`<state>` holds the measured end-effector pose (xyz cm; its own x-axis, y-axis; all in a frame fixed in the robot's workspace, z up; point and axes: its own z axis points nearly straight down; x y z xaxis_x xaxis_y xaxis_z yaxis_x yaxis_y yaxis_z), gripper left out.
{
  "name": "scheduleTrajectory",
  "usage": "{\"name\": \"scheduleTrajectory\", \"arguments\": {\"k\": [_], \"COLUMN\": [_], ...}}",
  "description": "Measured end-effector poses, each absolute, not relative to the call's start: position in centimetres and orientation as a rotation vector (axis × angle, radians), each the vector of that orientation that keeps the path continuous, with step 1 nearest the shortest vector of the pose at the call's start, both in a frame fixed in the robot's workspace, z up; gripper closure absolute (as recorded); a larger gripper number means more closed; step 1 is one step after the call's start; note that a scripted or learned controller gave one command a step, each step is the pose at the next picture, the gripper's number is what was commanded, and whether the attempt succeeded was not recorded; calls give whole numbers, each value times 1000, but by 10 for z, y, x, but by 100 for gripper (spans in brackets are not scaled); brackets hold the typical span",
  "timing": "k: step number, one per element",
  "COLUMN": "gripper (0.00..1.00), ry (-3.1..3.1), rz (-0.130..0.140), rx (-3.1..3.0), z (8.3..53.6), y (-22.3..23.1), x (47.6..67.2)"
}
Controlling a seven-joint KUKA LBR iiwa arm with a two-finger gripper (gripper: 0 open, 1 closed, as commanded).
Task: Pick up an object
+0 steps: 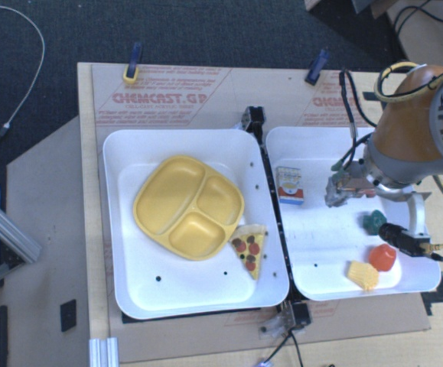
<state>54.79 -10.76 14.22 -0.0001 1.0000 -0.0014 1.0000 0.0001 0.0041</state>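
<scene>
- White, shallow left bin (122, 205) on the counter holds a yellow divided plate (188, 206), with a toy pizza slice (250, 249) touching the plate's lower right edge
- White right bin (313, 274) holds a small box (290, 185) near its left wall, a teal object (373, 221), an orange-red object (383, 257) and a yellow block (363, 274) toward its lower right
- Grey arm with an orange band reaches in from the right; its tool (342, 190) sits low over the right bin, between the small box and the teal object; I cannot tell how wide it stands
</scene>
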Motion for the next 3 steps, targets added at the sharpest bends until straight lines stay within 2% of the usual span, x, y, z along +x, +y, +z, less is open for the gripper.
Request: {"name": "scheduleTrajectory", "arguments": {"k": [1,3], "gripper": [100,100], "ry": [2219,2230], "rz": [5,0], "rx": [2217,2218], "z": [195,190], "y": [-108,3], "x": [549,540]}}
